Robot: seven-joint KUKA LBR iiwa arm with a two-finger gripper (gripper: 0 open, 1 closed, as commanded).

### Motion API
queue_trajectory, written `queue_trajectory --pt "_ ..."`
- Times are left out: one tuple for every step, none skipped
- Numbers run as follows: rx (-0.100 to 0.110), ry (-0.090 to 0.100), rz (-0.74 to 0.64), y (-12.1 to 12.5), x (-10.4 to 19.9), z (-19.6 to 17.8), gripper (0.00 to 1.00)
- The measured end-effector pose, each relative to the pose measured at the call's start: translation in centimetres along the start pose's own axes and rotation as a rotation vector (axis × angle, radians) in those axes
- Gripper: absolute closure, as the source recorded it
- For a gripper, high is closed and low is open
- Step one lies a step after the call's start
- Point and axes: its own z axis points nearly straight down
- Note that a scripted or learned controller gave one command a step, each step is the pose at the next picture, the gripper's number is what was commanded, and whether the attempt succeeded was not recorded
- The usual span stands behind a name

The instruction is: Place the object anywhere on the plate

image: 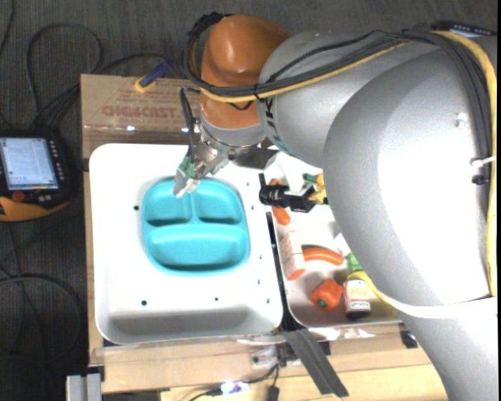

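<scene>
A blue divided plate (196,230) lies in the left white bin (117,291). My gripper (184,185) hangs over the plate's far left compartment, right at its back rim, with the fingers drawn together to a point. A small green object (185,169) shows pinched between them, mostly hidden by the fingers. The grey arm with its orange band comes in from the right above the bins.
The right bin (317,317) holds an orange carrot-like piece (321,256), a red-orange pepper (326,292), a small bottle with a yellow label (357,295) and a pale tube (292,256). A cardboard box (134,107) stands behind the left bin. A teach pendant (25,170) lies on the floor at left.
</scene>
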Motion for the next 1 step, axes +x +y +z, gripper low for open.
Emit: queue_trajectory --pt "0.0 0.006 0.255 -8.76 0.25 0.62 1.0"
